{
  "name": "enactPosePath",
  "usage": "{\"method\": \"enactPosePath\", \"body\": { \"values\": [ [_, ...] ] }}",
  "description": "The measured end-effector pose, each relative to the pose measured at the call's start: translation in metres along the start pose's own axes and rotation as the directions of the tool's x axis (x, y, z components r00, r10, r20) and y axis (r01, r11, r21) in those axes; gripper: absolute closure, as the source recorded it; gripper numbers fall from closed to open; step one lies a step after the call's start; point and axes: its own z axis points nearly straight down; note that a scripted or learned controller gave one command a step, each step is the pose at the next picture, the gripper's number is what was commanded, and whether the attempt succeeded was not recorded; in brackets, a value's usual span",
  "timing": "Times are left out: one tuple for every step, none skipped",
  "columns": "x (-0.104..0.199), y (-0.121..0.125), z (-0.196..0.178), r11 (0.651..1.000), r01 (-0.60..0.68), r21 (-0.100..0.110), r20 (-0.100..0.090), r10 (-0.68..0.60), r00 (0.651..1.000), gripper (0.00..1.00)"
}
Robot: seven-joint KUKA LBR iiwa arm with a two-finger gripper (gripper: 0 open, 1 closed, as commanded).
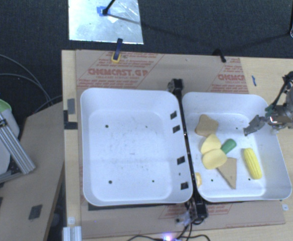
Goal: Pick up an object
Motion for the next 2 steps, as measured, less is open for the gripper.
{"method": "enactPosePath", "body": {
  "values": [
    [-0.001,-0.061,0.071,1.000,-0.004,0.007,-0.004,0.004,1.000,0.00],
    [0.014,-0.065,0.106,1.000,-0.005,-0.007,0.001,0.005,1.000,0.00]
  ]
}}
